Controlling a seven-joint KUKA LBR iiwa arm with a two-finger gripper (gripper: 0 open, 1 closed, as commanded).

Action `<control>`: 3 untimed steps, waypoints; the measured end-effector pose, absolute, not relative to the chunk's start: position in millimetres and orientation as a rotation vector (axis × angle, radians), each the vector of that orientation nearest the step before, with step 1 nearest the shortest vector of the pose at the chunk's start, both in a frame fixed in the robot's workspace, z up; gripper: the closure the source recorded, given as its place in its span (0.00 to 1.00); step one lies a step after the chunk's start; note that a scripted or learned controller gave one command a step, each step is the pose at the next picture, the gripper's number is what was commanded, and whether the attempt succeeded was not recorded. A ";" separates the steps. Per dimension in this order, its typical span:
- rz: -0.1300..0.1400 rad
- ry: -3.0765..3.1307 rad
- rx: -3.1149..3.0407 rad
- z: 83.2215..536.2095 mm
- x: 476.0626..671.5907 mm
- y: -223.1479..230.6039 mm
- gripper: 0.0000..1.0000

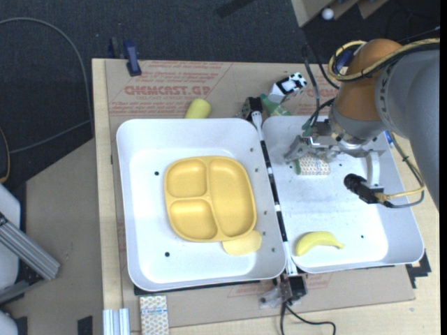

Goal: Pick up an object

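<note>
**Item: small patterned packet** (312,167). Lies flat on the floor of the right bin (408,246), towards the bench's (167,82) far edge and near the wall shared with the left bin. It is probably the pick in hand, being the thing nearest the tool.

**Gripper** (312,150). Sits directly over the packet's far edge, at the end of the grey arm (401,82), which comes in over the bench's right edge. The fingers look spread apart with nothing clamped between them. This reads as a stance for coming down around the packet. No grasp is made.

**Banana** (318,242). In the same bin, against its wall on the bench's near side and well apart from the gripper. It lies free and would be an alternative pick.

**Left bin** (140,187). Holds a yellow divided plate (209,197) at its middle. A pale yellow piece (242,243) is tucked partly under the plate's near-right corner. Both are wide and flat, and I judge them awkward for two fingers.

**Bench, outside the bins.** A yellow cylinder (198,108) lies beyond the left bin, towards the far edge.
</note>
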State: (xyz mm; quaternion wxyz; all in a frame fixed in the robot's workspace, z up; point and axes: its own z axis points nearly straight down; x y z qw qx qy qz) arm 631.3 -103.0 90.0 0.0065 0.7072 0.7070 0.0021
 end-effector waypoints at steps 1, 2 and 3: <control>0.020 2.211 2.211 101.9 633.6 -100.1 1.00; 0.000 2.218 2.220 135.2 618.4 -149.4 1.00; 0.001 2.219 2.221 134.8 618.4 -148.6 0.00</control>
